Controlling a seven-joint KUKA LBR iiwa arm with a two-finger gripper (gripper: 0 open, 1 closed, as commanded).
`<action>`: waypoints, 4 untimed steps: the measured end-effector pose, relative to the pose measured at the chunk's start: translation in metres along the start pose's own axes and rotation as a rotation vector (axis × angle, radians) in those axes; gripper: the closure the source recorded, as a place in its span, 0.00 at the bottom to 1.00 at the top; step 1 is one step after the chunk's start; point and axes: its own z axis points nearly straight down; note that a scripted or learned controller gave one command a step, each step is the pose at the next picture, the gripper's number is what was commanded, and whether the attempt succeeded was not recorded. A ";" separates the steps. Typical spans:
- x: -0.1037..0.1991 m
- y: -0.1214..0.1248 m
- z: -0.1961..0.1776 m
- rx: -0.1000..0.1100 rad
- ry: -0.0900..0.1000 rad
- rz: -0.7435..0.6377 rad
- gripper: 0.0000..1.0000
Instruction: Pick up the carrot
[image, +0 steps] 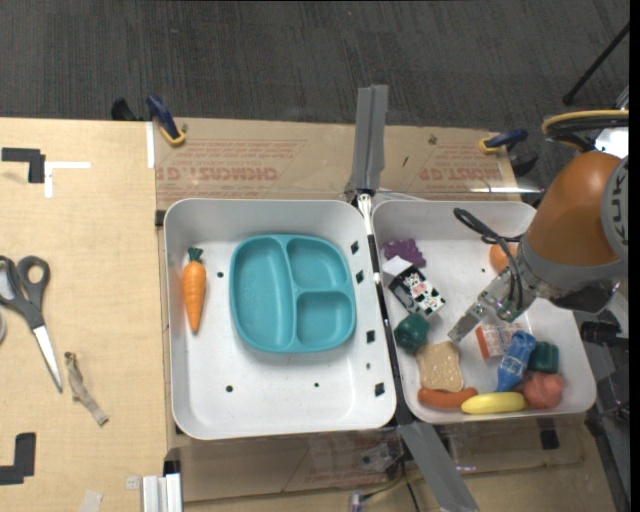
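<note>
Orange carrot (193, 290): lies lengthwise by the left wall of the left bin (270, 420), beside a teal plate (293, 293). Gripper (478, 322): over the cluttered right bin (455, 215), well apart from the carrot; fingers spread, holding nothing.

Carrot (193, 289): one toy piece, orange body with a small green leafy top. Lies flat on the floor of the left white bin (200, 395), close along that bin's left wall. Long axis runs up and down in the view, green top toward the far side, pointed tip toward the near side. Sits just left of the teal divided plate (293, 293), not touching it.
</note>
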 end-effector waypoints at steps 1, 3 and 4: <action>-0.109 0.042 -0.001 -0.003 -0.002 -0.016 0.00; -0.070 0.072 -0.001 -0.002 -0.004 0.095 0.00; 0.047 0.009 0.000 -0.001 0.000 -0.075 0.00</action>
